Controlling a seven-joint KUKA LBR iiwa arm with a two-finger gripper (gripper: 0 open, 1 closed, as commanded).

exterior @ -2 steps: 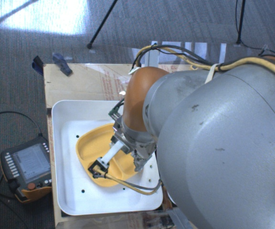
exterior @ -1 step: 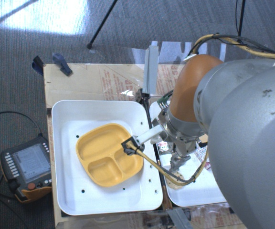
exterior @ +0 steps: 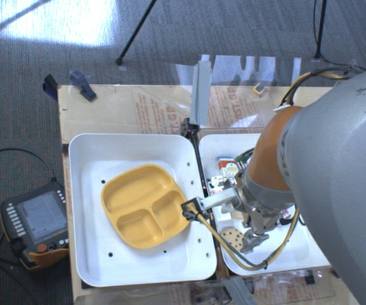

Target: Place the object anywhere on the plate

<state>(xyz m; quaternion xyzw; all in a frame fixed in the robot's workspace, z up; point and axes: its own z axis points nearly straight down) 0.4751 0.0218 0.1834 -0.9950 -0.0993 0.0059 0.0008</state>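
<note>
A yellow plate with three compartments lies tilted in the left white bin. It holds nothing. In the right bin a round tan disc with dark dots lies near the front left corner. A small red, white and green item sits at the back left, partly hidden by the arm. My gripper hangs low over the right bin, just right of the tan disc. The grey wrist covers much of it. I see nothing held in it.
The big grey arm with its orange band covers most of the right bin. A yellow and black cable loops from the wrist over the divider between the bins, touching the plate's right edge. A teach pendant lies on the floor to the left.
</note>
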